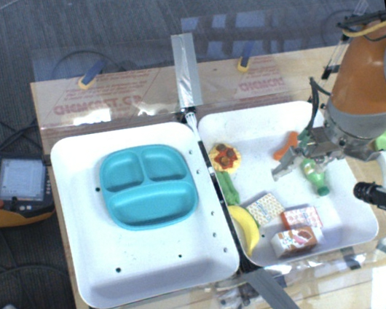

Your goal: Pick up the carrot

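Dark grey carpet (45,28) surrounds a wooden bench (130,91), with cables trailing across the floor. At far left, on the carpet, lies a handheld control pendant (12,188) with a lit screen and orange edging.

On the bench, the left white bin (95,271) holds a turquoise divided plate (147,186), sitting slightly above the bin's middle. A strip of silver tape (185,70) runs along the seam where the two bins meet.

The right white bin (353,222) carries the clutter. Against its left wall sits a small pizza-like toy (224,157) with red and yellow on top, and just below that a dark green vegetable (228,188) lies along the wall. Below that, a banana (247,228) curves toward the bin's lower left corner. Just right of the banana rests a small patterned packet (265,208), and beneath that a red and white box (302,218) and a brown-and-red carton (294,242), close together.

Further right, the carrot (285,146) lies in the upper middle of the bin, tilted, its orange body just beside the gripper (289,164). Whether the claw is released or clenched cannot be told; one grey finger (283,168) points left below the carrot. A green bottle (316,178) lies just under the wrist. The arm (362,83), with its orange band, enters from the right.
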### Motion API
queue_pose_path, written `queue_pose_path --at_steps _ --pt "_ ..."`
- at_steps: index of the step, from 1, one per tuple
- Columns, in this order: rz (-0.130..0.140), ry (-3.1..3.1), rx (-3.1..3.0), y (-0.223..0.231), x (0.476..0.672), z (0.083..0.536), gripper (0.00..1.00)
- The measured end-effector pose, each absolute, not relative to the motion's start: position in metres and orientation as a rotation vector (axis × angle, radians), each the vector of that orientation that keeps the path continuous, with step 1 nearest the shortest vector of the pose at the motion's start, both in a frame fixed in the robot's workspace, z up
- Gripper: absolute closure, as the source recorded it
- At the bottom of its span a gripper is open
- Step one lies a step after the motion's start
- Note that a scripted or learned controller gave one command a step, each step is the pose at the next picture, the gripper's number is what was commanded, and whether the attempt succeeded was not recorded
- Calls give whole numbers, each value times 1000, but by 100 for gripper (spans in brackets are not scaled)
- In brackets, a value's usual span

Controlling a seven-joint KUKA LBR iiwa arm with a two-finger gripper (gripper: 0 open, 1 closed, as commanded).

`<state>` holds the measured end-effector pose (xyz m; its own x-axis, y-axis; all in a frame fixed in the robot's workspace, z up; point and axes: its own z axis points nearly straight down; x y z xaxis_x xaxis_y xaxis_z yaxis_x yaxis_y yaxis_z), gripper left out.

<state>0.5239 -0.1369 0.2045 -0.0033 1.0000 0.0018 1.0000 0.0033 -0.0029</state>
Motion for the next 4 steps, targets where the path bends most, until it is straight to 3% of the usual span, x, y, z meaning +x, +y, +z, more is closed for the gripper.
queue_pose_path --at_steps 1,2,3,4 --pt "5 -2307 -2132 -178 593 183 0" --pt "8 -2338 -2103 -186 635 94 0" --pt "-25 -2308 -2136 -212 623 92 0" --pt "5 -2480 -1931 -177 614 178 0"
